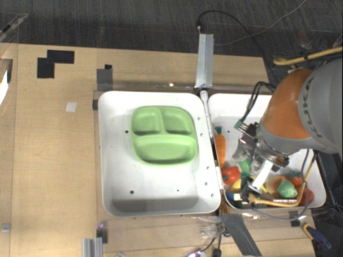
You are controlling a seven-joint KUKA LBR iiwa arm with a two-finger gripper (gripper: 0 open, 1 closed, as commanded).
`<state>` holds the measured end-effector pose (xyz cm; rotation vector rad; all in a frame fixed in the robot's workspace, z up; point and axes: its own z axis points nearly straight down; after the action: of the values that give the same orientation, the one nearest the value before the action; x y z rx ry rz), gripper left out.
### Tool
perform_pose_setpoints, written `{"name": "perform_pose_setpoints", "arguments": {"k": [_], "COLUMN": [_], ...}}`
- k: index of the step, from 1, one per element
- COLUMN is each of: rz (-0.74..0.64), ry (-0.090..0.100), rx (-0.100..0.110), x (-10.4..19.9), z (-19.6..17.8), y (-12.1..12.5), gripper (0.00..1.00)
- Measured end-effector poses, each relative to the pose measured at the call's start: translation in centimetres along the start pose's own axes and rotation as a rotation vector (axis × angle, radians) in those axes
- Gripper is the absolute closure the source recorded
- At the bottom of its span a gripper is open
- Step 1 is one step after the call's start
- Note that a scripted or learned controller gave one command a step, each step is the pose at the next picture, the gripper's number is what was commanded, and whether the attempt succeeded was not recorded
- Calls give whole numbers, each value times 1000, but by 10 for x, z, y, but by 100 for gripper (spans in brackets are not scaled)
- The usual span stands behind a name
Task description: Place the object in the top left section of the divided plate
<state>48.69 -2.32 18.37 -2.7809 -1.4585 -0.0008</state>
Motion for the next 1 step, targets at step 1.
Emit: {"name": "perform_pose_setpoints", "arguments": {"k": [1], "rz": [-3], "ry": [2], "rx": [-1], "x": [2], "z": [-10], "y": [1], "gripper": [100]}}
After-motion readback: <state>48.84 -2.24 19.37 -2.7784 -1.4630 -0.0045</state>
